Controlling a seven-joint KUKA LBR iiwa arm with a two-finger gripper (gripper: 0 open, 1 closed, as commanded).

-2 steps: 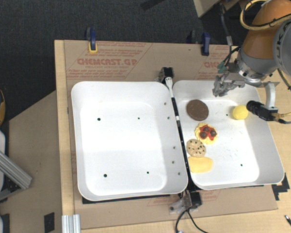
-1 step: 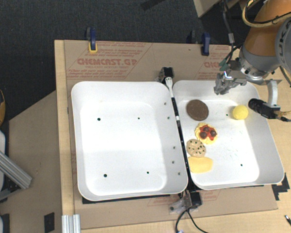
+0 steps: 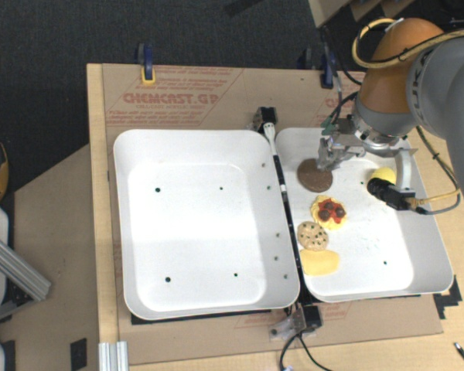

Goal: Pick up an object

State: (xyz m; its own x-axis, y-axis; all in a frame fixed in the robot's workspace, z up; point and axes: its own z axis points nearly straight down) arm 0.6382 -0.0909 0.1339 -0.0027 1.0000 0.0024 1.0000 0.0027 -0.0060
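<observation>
Lowest in the right bin (image 3: 417, 280), toward the bottom of the frame, lies a pale yellow wedge-like piece (image 3: 320, 263), soft-edged and matte. Just above it, touching or nearly so, sits a round tan chocolate-chip cookie (image 3: 313, 236), and above that a small disc topped with red and dark blobs (image 3: 329, 211), too small to identify further. A flat brown round patty (image 3: 315, 178) lies higher still, right under the gripper (image 3: 329, 159). The gripper's metal fingers point down at the patty's upper edge; their tips blur into the wrist hardware, so I cannot tell how far apart they stand or whether anything is caught between them. A yellow rounded object (image 3: 383, 176) at centre right is partly hidden by a black fitting. The left bin (image 3: 131, 230) is smooth glossy white plastic with rounded corners
</observation>
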